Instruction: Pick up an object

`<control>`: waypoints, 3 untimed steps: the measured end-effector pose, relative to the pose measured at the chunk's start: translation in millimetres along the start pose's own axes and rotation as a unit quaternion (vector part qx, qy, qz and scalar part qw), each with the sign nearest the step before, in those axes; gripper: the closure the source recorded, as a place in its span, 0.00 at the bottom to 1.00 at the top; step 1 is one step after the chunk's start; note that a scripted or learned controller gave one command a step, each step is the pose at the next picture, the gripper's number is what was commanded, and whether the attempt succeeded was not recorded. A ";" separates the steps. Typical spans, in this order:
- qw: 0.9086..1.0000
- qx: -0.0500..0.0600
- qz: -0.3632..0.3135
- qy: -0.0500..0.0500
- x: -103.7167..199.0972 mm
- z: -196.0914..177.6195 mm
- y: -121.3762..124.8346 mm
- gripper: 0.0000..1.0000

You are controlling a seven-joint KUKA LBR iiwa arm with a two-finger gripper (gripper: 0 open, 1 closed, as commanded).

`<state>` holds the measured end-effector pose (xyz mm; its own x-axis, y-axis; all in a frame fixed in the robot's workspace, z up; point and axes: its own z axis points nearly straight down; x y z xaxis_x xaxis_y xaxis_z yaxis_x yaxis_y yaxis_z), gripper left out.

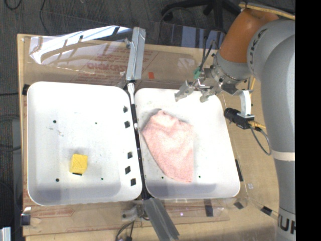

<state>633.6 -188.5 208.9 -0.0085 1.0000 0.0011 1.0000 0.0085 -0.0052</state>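
Your claw (192,95) hangs over the far edge of the right bin (220,179), at the end of the grey arm (271,59) that reaches in from the right with its orange band (241,29) above the wrist. You can see its two fingers (181,94) spread apart, and nothing lies between them; from this slant it seems to sit above the bin floor rather than on it, though the height is hard to judge. The pink cloth (170,144) lies crumpled in the middle of that same right bin, near the claw but apart from it, on the side toward you. In the left bin (50,104) you have a small yellow block (78,163) resting near the front corner, well apart from the claw. Both bins sit side by side on the bench (165,59).
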 end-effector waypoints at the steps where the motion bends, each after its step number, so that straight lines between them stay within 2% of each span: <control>1: 1.000 -0.001 -0.006 -0.001 81.1 117.3 -19.3 0.00; 2: 1.000 0.000 -0.008 -0.001 81.5 107.2 -18.9 1.00; 3: 1.000 -0.001 0.015 0.000 117.6 16.8 -30.0 1.00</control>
<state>602.5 -71.2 192.4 0.0224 0.9997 0.0007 0.9997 -0.0224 -0.0025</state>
